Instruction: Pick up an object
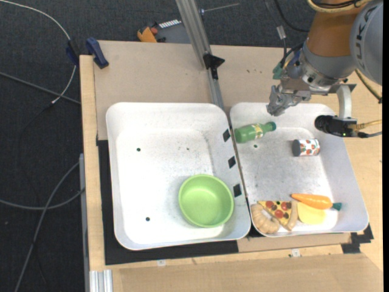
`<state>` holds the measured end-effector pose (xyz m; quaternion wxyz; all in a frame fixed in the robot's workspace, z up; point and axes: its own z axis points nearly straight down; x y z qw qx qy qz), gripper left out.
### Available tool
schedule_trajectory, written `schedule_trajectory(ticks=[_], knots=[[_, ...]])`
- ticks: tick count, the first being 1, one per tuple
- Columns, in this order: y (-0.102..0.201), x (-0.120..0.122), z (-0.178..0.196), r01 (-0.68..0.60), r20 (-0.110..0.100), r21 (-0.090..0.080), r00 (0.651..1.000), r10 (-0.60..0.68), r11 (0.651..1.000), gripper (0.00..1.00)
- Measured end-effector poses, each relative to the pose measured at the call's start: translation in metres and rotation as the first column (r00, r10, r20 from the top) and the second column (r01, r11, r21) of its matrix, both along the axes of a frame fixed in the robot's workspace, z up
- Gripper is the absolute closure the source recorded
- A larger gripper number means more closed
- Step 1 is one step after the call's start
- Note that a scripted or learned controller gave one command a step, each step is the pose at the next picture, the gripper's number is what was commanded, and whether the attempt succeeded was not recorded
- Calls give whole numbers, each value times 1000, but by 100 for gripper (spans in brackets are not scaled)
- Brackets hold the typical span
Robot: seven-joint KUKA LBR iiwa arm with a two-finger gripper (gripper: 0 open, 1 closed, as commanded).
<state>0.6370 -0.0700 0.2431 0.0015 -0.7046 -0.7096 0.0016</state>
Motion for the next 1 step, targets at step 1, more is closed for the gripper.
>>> schedule_trajectory(ticks=[1], knots=[[49,-18,-15,0,-2,0,1000,0,1000,100]])
